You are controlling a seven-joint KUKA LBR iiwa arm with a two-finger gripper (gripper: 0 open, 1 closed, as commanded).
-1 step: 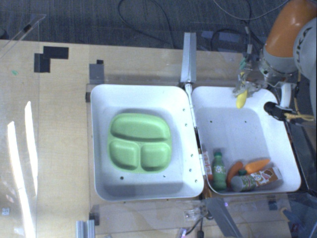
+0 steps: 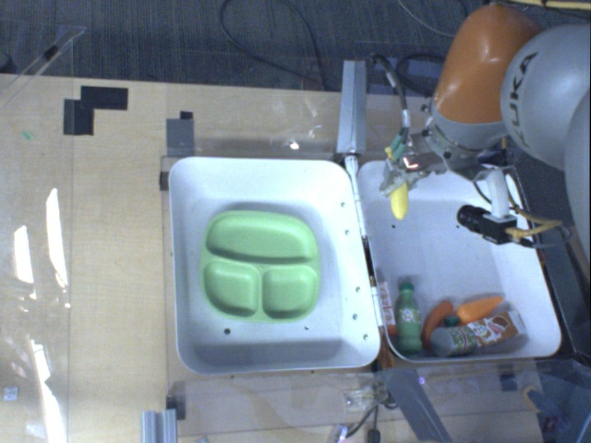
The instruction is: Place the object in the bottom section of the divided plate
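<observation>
Nearest you, along the front wall of the right bin [image 2: 545, 335], you have a cluster of things lying together: a small green bottle [image 2: 408, 316] standing near the left wall, an orange carrot-shaped piece [image 2: 479, 307] lying across the top, and a grey-capped bottle with a red and white label [image 2: 482, 334] on its side beneath it.

In the left bin [image 2: 185, 340] you see the green divided plate [image 2: 262, 265] lying flat near the middle. Its two small sections face the front, side by side, and the one long section runs across the far side. Nothing lies in any of them.

Further back, over the far left corner of the right bin, the pincer [image 2: 404, 172] hangs below the arm's orange band [image 2: 480, 58]. A small yellow object [image 2: 398, 201], banana-like, hangs straight down from its tip, so it looks closed on the top end of that object, lifted clear of the bin floor. The pale tabletop [image 2: 83, 275] stretches out to the left of the bins.
</observation>
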